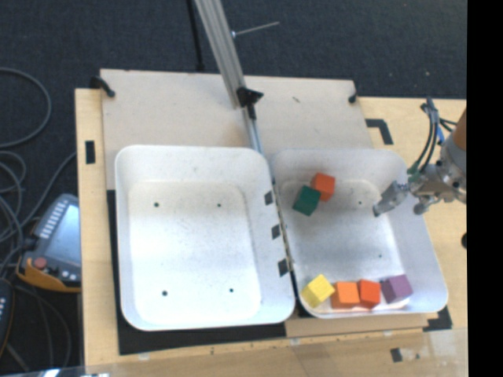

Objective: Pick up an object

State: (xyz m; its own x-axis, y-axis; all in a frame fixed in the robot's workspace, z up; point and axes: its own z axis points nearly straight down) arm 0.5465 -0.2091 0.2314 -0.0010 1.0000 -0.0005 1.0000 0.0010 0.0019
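the claw [391,203] hangs over the right edge of the right bin [420,250], with nothing visible between its fingers; i cannot tell whether they are apart or together. left of the claw, well apart from it, a green cube [306,201] touches an orange cube [323,184]. below the claw, along the bin's near wall, sit a yellow cube [319,289], two orange cubes [357,293] and a purple cube [396,287]. the left bin [126,171] lies far left on the tabletop [90,210].

Gripper [401,199] low at right, fingers apart, nothing between them
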